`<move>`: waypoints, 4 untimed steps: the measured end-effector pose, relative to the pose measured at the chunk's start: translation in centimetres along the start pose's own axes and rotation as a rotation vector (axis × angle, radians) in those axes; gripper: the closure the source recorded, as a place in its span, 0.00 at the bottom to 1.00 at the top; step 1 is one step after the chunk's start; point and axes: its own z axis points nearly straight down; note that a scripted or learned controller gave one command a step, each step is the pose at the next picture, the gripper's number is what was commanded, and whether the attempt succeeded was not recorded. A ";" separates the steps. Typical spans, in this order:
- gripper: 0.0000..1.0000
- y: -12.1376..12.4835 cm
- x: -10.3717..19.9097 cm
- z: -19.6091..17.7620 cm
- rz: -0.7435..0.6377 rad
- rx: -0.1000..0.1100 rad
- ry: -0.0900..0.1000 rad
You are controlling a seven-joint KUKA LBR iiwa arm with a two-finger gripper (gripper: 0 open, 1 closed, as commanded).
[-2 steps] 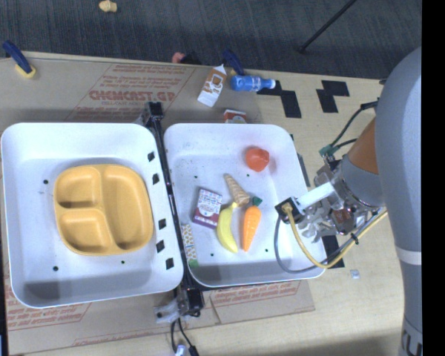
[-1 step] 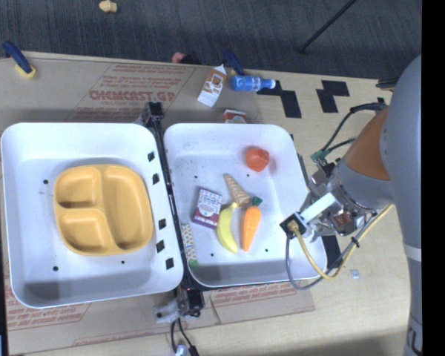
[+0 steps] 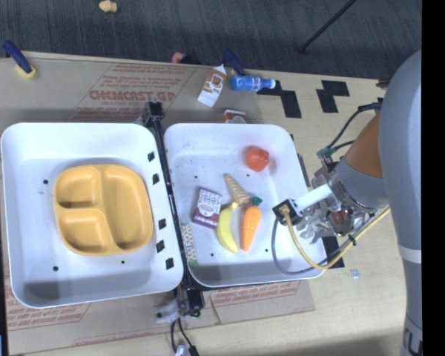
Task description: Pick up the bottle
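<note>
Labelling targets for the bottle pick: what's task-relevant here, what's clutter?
Job: small blue plastic bottle on the bench; two-finger gripper.
Clutter: yellow divided plate, yellow banana, orange carrot, red round toy, purple packet, tan cone, small white carton.

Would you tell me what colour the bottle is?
The bottle is blue, seen best in the camera view.

Robotics lab indicated. Grey arm [image 3: 400, 124] with pincer [image 3: 311, 225] is seen at 3 o'clock. Counter [image 3: 356, 310] is partly covered by printed cardboard [image 3: 126, 91], held by blue clamps [image 3: 18, 59] at 10 and 12 o'clock. Black tape marks [image 3: 332, 95] noted at 1 o'clock; dark carpet [image 3: 170, 13] beyond.
</note>
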 end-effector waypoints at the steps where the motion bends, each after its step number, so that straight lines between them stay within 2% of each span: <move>1: 1.00 -5.5 1.1 3.8 -0.051 0.003 -0.002; 2: 1.00 -2.2 0.5 1.2 -0.001 0.002 -0.001; 3: 1.00 0.1 0.0 0.4 -0.225 0.000 0.000; 4: 1.00 -2.4 0.5 0.6 -0.136 0.004 -0.002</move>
